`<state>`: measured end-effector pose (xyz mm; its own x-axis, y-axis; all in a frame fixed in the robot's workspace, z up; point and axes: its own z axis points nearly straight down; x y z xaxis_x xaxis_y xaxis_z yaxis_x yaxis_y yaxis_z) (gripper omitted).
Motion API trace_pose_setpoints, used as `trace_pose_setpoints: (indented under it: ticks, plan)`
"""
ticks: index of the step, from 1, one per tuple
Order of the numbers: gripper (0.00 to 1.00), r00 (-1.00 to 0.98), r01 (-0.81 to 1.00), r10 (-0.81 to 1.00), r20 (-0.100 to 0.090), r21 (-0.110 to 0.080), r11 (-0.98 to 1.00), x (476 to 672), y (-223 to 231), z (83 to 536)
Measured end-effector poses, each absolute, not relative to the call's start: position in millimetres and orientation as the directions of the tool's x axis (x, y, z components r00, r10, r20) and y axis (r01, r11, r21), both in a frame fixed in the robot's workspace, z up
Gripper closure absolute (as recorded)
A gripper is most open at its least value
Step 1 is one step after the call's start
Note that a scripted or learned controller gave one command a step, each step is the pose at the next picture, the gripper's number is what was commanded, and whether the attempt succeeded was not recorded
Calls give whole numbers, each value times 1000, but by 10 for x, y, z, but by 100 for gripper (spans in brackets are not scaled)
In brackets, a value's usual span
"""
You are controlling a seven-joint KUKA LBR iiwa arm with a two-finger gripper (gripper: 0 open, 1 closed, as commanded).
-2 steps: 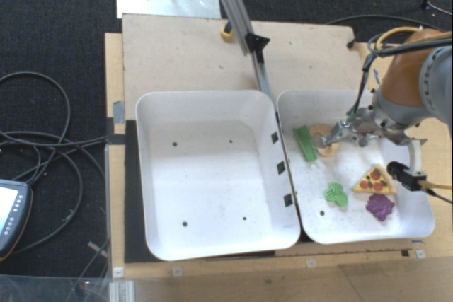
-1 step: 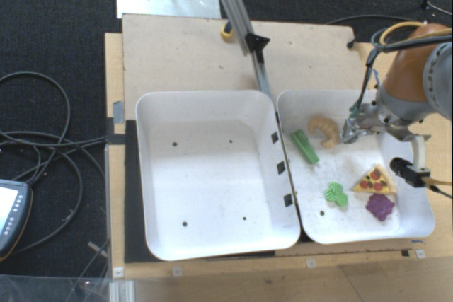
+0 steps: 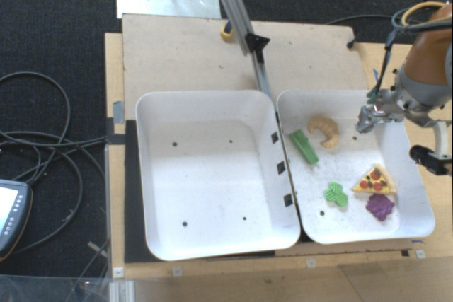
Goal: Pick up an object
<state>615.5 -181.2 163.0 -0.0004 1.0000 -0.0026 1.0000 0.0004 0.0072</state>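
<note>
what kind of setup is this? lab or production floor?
Most likely a robotics lab grasping rig, not production. Two white bins sit on a plywood bench; the right one holds toy items such as a croissant and a pizza slice. Loose cables trail over dark carpet.

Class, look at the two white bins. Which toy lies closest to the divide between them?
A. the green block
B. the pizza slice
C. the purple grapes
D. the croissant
A: the green block lies at the right bin's left side, nearer the divide than the other toys.
</note>
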Motion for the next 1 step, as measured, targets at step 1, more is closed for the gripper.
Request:
trace_pose_setpoints:
  ticks: [1]
  plan:
    - [100, -3, 1000, 1000, -2, 6, 3, 6168, -1817, 2094]
